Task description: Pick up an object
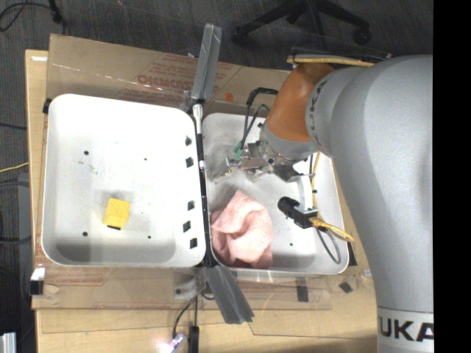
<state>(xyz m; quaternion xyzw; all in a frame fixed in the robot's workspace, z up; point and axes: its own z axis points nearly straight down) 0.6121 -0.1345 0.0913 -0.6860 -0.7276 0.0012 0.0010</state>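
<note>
On the bench's two white bins (66,116), the gripper (246,160) hangs in the right one, grip state I cannot tell, with the pink cloth (241,230) just below it toward the near wall.

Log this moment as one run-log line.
arm: over right bin | gripper: low at the bin's back, grip state unclear | pink cloth: front of right bin, apart from gripper | yellow sponge: left bin

Arm (368,145) bent low, wrist down
</note>
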